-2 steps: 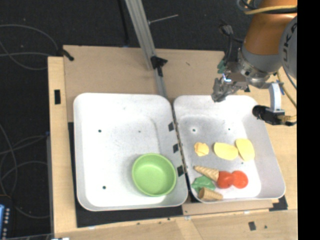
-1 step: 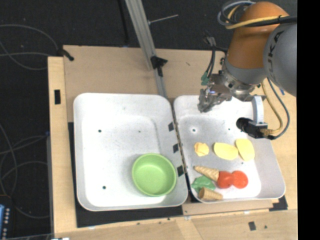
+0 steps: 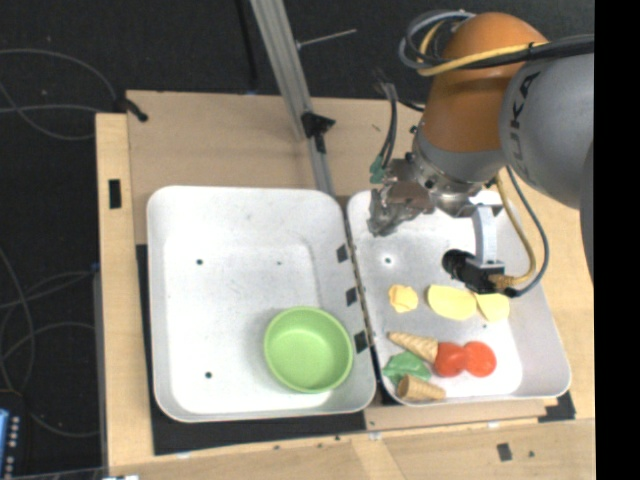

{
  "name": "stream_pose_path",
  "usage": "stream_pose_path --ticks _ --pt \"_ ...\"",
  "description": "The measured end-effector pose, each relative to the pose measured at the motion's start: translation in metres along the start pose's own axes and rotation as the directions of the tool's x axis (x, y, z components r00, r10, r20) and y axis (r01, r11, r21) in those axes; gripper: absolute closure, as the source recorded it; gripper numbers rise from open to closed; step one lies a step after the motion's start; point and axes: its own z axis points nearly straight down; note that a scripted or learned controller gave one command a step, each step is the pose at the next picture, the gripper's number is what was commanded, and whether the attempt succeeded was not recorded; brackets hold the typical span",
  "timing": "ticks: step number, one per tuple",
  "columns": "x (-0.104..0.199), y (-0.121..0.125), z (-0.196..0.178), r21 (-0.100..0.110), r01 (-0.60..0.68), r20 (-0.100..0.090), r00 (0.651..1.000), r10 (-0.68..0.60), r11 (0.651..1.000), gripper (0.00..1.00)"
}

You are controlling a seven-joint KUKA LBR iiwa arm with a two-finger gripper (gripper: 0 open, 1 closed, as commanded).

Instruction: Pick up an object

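While the gripper [image 3: 385,218] hangs empty, finger state unreadable, I'd descend squarely on the yellow piece [image 3: 451,302] below-right; avoid neighbours.

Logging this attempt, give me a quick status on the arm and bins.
Gripper over right bin's upper left corner, holding nothing visible. Toy food clustered at bin's lower end, untouched. Green bowl in left bin.
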Motion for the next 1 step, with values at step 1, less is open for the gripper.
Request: stream_pose_path --ticks 1 --pt "0.0478 -0.0317 0.0166 0.002 -0.002 0.002 1.000 0.002 1.000 1.00"
